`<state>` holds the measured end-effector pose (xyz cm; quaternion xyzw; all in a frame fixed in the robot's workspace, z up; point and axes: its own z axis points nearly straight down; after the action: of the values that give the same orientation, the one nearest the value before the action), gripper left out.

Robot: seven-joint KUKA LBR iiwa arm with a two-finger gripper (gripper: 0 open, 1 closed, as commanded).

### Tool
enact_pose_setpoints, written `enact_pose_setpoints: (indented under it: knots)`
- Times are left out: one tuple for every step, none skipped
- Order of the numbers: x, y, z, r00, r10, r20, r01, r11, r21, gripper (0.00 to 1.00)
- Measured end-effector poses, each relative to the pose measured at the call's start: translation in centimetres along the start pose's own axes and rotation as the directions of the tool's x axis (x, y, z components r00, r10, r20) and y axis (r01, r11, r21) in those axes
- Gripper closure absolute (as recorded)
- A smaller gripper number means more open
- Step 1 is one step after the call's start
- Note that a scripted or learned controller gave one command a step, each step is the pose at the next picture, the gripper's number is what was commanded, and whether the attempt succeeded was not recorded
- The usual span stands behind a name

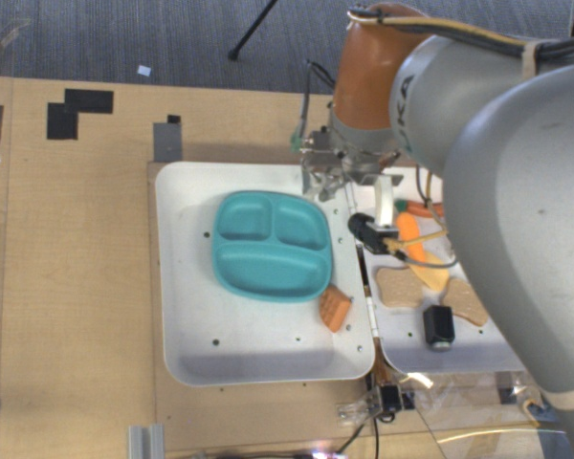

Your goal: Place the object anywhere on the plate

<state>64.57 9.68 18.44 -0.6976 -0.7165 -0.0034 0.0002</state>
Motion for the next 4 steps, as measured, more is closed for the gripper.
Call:
enact_pose_setpoints:
  knots:
    - [5.6,2.5,-2.4,0.988,0.152,0.0,-0.152,0.988,-0.004,1.0]
    - [9.1,-3.4,-0.8,0.977,0.212,0.001,-0.212,0.977,0.004,1.0]
    - [8.8,-3.3,-0.8,0.977,0.214,0.004,-0.214,0.977,0.001,0.0]
    - [8.8,-3.3,-0.8,0.977,0.214,0.004,-0.214,0.977,0.0,0.0]
